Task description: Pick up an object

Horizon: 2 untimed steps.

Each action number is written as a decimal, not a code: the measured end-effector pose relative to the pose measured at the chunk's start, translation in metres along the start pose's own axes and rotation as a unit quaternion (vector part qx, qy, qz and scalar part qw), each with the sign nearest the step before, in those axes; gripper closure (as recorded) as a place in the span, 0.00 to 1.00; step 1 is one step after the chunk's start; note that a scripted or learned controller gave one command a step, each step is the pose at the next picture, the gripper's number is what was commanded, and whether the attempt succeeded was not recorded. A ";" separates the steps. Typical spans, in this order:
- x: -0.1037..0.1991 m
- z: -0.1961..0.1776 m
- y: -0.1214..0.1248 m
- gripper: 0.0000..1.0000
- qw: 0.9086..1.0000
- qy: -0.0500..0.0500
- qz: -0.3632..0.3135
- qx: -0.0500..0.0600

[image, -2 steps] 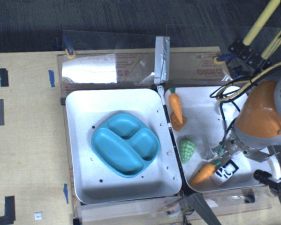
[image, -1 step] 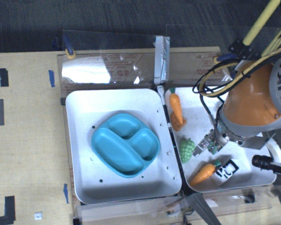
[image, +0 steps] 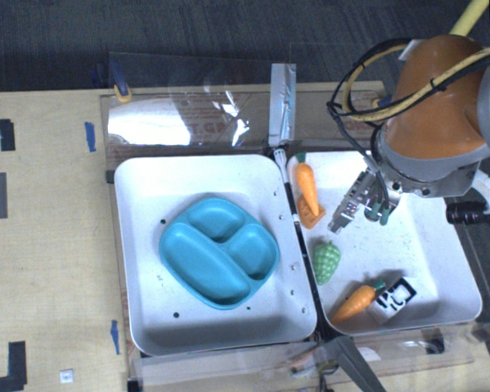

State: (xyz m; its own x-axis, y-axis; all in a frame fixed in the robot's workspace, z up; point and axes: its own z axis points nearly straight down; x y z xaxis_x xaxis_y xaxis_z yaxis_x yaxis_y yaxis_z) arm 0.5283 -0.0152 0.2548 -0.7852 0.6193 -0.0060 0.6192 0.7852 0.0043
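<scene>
A blue divided plate (image: 219, 250) lies in the left bin (image: 145, 319). In the right bin (image: 444, 246), one toy carrot (image: 307, 194) lies along the left wall, a green strawberry (image: 326, 260) sits below it, and another carrot (image: 355, 302) rests near the front edge. The jaws (image: 358, 203) hang empty beside the upper carrot; whether they are parted, I cannot tell. It looks light, rigid and smooth: grip across its middle.

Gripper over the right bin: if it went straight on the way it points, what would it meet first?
The gripper slants down-left; likely the bare floor of the right bin, just short of the upper carrot. Depth is unclear.
</scene>
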 end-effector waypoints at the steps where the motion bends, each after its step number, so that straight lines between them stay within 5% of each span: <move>1: -0.027 0.068 0.081 1.00 0.998 0.003 0.063 0.002; 2: 0.014 0.063 0.011 1.00 1.000 0.003 0.000 0.002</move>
State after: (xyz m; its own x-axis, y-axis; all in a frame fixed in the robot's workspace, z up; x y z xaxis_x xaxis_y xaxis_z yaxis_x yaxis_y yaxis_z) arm 0.5244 0.0022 0.1919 -0.7852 0.6192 -0.0005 0.6192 0.7852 0.0003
